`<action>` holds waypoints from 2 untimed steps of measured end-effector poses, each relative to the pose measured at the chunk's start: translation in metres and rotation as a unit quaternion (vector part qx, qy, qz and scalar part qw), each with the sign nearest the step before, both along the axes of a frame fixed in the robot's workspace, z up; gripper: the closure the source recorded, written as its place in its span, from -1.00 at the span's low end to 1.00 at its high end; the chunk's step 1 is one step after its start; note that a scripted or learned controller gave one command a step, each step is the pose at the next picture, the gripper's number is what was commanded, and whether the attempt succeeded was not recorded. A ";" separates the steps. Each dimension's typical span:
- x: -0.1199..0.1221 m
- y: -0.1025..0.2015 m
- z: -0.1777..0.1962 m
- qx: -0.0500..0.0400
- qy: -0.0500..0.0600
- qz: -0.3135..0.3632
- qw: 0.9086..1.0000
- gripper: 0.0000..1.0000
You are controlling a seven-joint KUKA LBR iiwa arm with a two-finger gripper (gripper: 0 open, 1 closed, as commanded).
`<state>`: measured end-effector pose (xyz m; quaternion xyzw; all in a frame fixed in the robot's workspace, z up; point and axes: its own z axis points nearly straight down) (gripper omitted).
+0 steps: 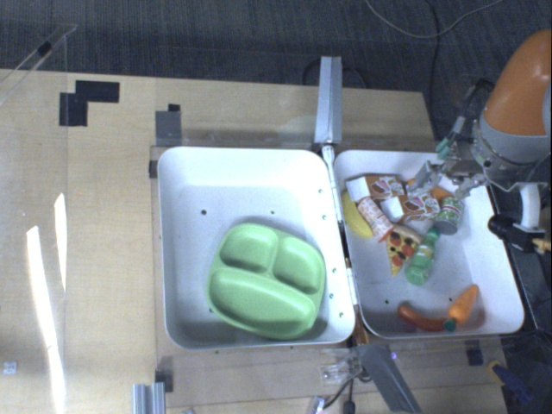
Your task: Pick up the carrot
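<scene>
A pale wooden worktop (pixel 103 231) carries two shallow white bins side by side, seen from above at a slant. The left bin (pixel 185 179) holds a green divided tray (pixel 267 279), lying toward the bin's 5 o'clock area with its three compartments facing up. A grey metal rail (pixel 329 102) stands at 12 o'clock between the two bins.

In the right bin (pixel 504 317), a yellow banana (pixel 356 216) lies along the left wall at 9 o'clock. Just beside it, toward the bin's centre, sits a cluster of small printed packets (pixel 388 198), touching or overlapping one another. A toy pizza slice (pixel 399 250) rests below them, point toward 6 o'clock, and a green bottle (pixel 422 260) lies just beside it, tilted, near the bin's centre. A red sausage-shaped piece (pixel 419 317) lies along the front wall at 6 o'clock. The carrot (pixel 464 304) lies at the bin's 5 o'clock corner, orange body pointing up toward 1 o'clock, its green end touching or almost touching the red piece.

The grey arm with its orange band (pixel 522 89) reaches in from 3 o'clock. Its claw (pixel 442 184) hangs over the bin's 1 o'clock area, above the packets and well apart from the carrot. Whether the claw stands wide or narrow cannot be told from this angle; nothing is seen gripped in it.
</scene>
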<state>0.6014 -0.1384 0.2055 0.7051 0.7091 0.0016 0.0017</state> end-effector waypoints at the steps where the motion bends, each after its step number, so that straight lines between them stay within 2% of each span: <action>1: -0.101 0.001 -0.081 0.000 0.001 0.131 0.991 -1.00; 2: -0.112 -0.058 -0.116 -0.001 -0.001 0.044 0.999 -1.00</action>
